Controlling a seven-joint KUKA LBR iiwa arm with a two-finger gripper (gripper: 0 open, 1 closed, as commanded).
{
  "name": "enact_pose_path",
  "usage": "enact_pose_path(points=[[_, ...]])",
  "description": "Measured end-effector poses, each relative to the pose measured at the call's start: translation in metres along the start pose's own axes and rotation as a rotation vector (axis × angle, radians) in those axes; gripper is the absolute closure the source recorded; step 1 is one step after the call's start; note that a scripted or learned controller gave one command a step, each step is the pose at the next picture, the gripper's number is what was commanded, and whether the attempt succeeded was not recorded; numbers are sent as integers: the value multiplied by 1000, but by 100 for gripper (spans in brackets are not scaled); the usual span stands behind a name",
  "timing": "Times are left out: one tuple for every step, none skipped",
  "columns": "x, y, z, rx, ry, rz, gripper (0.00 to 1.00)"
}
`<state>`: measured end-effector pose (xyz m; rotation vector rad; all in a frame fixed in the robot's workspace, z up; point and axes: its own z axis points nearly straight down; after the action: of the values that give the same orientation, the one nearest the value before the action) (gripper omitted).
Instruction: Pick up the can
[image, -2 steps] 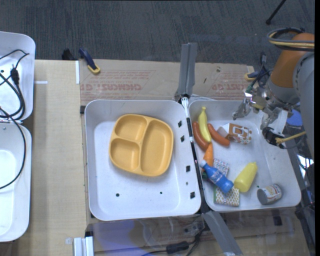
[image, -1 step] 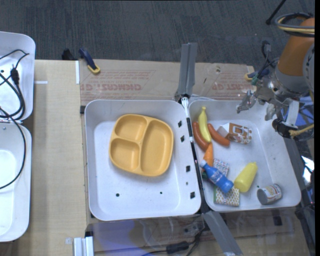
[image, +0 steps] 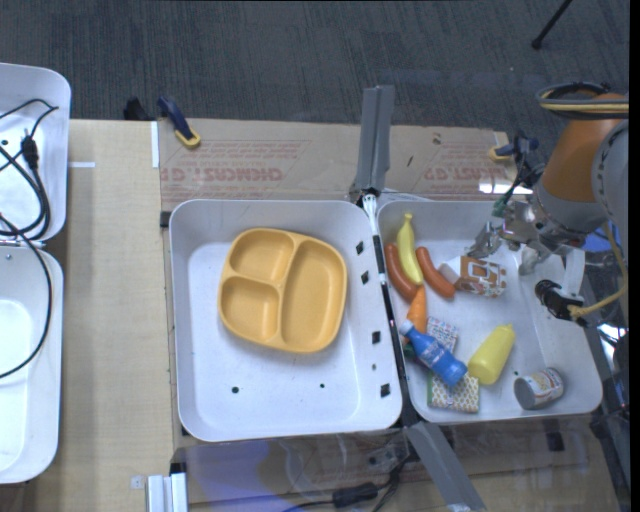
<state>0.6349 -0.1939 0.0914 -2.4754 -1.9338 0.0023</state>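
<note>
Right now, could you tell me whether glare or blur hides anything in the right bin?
Camera view: even light, soft shadows; the can reads clearly in the right bin; the pincer is small and dark against clutter, its details hard to make out.

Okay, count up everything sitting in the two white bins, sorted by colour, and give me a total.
Yellow: 3, plate, banana, mustard bottle
Red or orange: 3, two sausages, carrot
Blue: 1, bottle
Silver: 1, can
Mixed print: 3, carton, packet, sponge
Total: 11
</note>
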Motion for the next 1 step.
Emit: enact_pose_path(points=[[10, -50, 0, 1, 1, 59, 0]])
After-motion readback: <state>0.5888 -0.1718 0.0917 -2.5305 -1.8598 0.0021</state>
